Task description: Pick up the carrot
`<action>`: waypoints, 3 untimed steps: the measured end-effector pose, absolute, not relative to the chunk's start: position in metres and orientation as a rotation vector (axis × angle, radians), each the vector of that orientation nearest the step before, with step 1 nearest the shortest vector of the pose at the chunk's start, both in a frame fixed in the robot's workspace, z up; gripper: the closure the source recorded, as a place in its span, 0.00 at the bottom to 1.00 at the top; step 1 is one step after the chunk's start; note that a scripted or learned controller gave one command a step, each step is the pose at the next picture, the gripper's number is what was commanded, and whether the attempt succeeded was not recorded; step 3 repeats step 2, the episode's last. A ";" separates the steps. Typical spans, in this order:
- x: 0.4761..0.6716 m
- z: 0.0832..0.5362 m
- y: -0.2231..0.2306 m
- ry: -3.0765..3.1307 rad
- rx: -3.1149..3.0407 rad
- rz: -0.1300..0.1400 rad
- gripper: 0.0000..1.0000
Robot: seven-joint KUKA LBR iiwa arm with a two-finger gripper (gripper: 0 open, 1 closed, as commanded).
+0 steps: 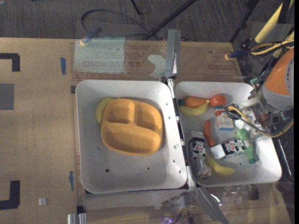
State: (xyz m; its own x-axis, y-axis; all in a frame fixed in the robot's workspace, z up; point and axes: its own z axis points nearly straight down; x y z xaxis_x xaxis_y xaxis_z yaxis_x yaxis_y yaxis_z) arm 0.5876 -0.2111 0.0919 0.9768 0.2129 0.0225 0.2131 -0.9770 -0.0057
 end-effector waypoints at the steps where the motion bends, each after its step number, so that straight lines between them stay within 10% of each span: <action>1: 0.585 0.100 -0.212 -0.333 -3.113 -0.020 1.00; 2: 0.603 0.273 -0.115 -0.486 -3.103 -0.003 1.00; 3: 0.603 0.273 -0.115 -0.486 -3.103 -0.003 1.00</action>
